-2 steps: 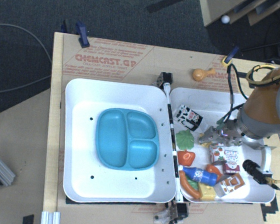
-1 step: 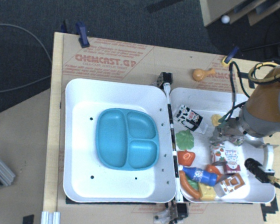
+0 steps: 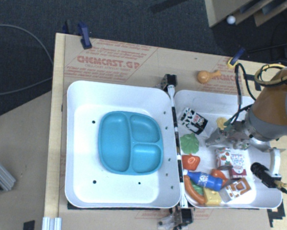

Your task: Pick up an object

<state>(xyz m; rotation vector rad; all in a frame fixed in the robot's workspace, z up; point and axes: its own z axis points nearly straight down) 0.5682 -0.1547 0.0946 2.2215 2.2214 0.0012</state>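
The right bin (image 3: 214,102) holds a heap of small toys. Among them are a black-and-white patterned piece (image 3: 193,120), a green leafy piece (image 3: 189,143), a red piece (image 3: 190,161), a blue bottle (image 3: 205,180), an orange piece (image 3: 194,191), a yellow block (image 3: 212,198) and two red-and-white cartons (image 3: 230,159) (image 3: 238,189). My gripper (image 3: 227,140) is low in this bin, just above the upper carton and right of the green piece. A small olive piece (image 3: 221,124) lies by its upper left side. Nothing shows as held.
The left bin (image 3: 80,130) holds a blue divided plate (image 3: 130,142). A small wooden piece (image 3: 205,76) lies on the bench behind the right bin. Blue clamps (image 3: 84,35) (image 3: 236,56) grip the board's far edge. The arm (image 3: 275,109) covers the right bin's right side.
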